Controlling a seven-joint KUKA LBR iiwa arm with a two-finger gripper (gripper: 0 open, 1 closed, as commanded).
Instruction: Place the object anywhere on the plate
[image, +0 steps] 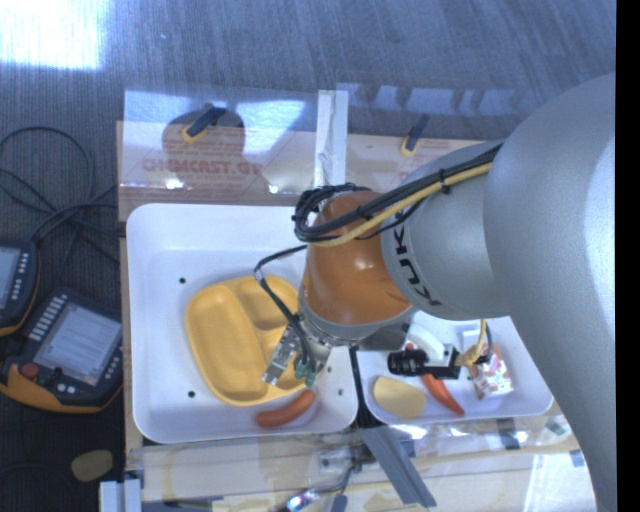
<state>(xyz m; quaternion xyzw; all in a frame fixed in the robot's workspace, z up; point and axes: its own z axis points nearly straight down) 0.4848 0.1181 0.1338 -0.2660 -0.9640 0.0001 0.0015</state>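
Along the front wall of the left bin (165, 262), lying flat on the white floor: a reddish sausage (287, 408), just beside the near rim of the yellow plate (225, 345), perhaps touching this rim, but not up on it. Judged to be the task's thing, as the only loose item close to the plate; so, not yet placed. Long and round in body, therefore likely to roll if pushed from the side; better taken across its middle.

Right above it, the gripper (290, 362), hanging over the lower right part of the plate and pointing down. Open or closed: impossible to tell from this slant, and nothing seen held in it. Positioned so, most likely, either for going down to the sausage or for a release over the plate; cannot say which.

Behind the gripper, the orange band (345, 270) and the big grey arm (540, 200), reaching from the right and covering much of the right bin (525, 398). Further out, in that right bin: a pale yellow piece (400, 397), an orange carrot-like item (441, 390) and a small coloured box (493, 375), all well apart from the plate, apparently of no use for this step.
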